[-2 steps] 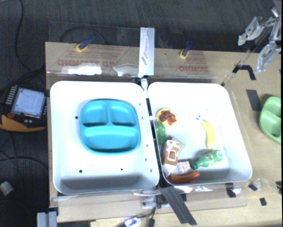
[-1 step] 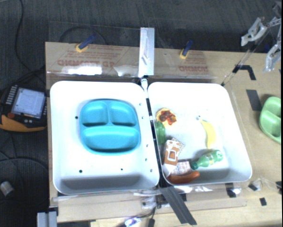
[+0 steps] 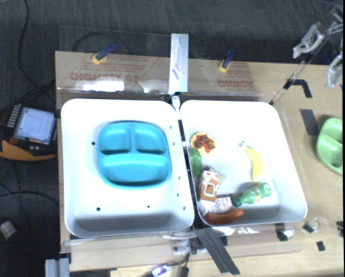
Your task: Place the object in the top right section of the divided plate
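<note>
A blue divided plate point(image 3: 133, 153) lies in the left bin point(image 3: 80, 212), with two small sections at the far side and one large one nearer; its top right section point(image 3: 148, 138) holds nothing. Several toy foods lie in the right bin point(image 3: 276, 126): a yellow banana point(image 3: 254, 161), a green bottle point(image 3: 252, 194), a red sausage point(image 3: 224, 215), an orange-and-white box point(image 3: 210, 184), a round brown-and-yellow piece point(image 3: 203, 142) and a green piece point(image 3: 195, 161). My gripper point(image 3: 324, 53) hangs at the top right, beyond the right bin, open with nothing between its fingers.
A green container point(image 3: 332, 143) sits on the bench right of the right bin. A handheld device point(image 3: 28, 131) lies on the floor at the left. A metal divider post point(image 3: 179, 62) stands behind the bins. Cables run over the dark floor.
</note>
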Action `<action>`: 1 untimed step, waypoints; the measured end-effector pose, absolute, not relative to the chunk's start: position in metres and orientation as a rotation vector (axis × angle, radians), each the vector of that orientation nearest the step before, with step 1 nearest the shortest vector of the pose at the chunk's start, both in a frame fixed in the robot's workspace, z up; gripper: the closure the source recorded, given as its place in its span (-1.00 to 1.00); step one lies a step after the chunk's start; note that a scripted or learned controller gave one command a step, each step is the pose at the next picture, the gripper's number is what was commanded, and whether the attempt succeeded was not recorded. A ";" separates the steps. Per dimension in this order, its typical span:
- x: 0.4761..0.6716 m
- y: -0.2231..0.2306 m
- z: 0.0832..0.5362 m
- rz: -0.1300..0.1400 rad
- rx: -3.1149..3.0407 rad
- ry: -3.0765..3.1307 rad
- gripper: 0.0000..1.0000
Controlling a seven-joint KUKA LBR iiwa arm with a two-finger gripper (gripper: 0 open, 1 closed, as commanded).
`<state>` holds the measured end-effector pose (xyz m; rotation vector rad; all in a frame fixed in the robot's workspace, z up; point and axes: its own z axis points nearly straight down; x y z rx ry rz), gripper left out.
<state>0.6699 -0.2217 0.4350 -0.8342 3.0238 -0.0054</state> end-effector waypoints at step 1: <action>0.669 -0.187 0.435 -0.002 -1.206 2.896 -1.00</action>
